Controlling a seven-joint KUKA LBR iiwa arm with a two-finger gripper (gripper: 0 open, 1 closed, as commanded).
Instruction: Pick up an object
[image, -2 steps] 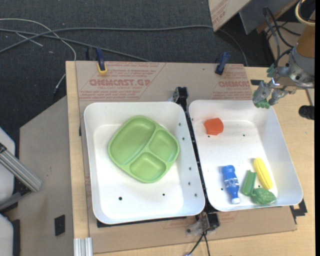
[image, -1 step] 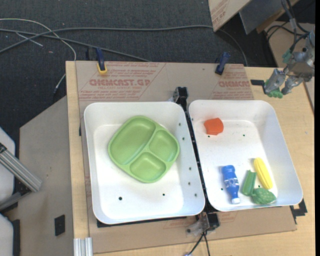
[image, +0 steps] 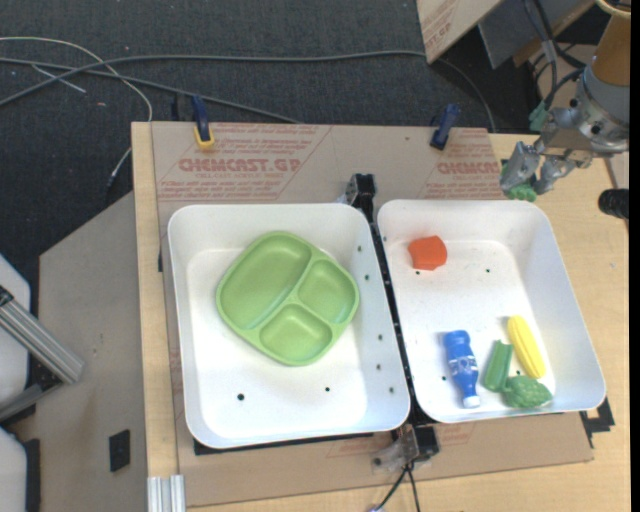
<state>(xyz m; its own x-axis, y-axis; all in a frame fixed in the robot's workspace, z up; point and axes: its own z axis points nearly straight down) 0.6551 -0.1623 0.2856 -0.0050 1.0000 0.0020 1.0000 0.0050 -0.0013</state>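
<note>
- The counter (image: 300, 150) is covered with a printed cardboard sheet held down by two clamps at the far edge, a blue and yellow one (image: 203, 131) and a dark blue one (image: 444, 127).
- Left bin (image: 200, 400) holds one thing, a light green divided plate (image: 288, 297) with three compartments, sitting roughly in the middle.
- Right bin (image: 560, 290) has all the small stuff.
- The arm (image: 605, 85) comes in at the top right corner, and the tool (image: 527, 172) hangs over the cardboard just past the right bin's far edge, not over any object. Can't tell how its jaws stand from this angle, too blurry.
- Blue bottle (image: 460, 368) lies near the bin's front edge, white cap toward the front.
- Yellow corn cob (image: 526, 346) lies just right of a green toy vegetable (image: 496, 365), with a bumpy green piece like broccoli (image: 526, 392) by the front wall.
- Orange block (image: 428, 252) sits alone at the back left of that bin, well apart from the rest.
</note>
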